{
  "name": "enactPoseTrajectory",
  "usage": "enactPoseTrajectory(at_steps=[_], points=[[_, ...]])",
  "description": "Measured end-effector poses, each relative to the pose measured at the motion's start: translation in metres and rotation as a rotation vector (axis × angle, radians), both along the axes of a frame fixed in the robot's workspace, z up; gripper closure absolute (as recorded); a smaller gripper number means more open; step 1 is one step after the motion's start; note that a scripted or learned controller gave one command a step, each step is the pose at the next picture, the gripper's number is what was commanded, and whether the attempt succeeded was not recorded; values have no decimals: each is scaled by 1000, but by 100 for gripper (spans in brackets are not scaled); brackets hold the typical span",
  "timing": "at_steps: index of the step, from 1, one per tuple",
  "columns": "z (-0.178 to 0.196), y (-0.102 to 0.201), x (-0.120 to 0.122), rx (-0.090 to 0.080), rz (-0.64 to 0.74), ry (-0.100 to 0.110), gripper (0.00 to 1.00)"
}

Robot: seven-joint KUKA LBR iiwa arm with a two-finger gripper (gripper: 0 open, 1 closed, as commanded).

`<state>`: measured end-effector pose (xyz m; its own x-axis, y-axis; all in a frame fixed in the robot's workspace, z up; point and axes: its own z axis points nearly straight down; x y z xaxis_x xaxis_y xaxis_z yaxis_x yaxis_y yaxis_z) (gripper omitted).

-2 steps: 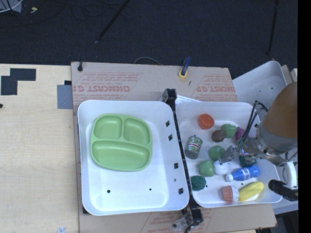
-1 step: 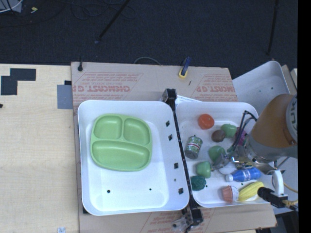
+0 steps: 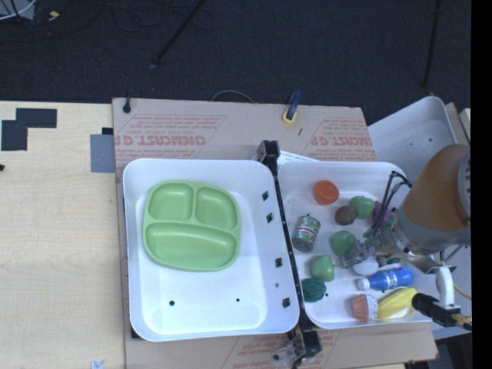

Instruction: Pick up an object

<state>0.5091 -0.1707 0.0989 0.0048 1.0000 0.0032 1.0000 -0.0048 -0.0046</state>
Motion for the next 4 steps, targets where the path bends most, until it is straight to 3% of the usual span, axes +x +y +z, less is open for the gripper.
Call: enactPoseTrajectory(at_steps=[2,3,4], points=[[103,-2,-1,-4,5,-7,100],[130,-3,-1,-3,5,-5,100],[134,47,38,-1,10,-5,100]])
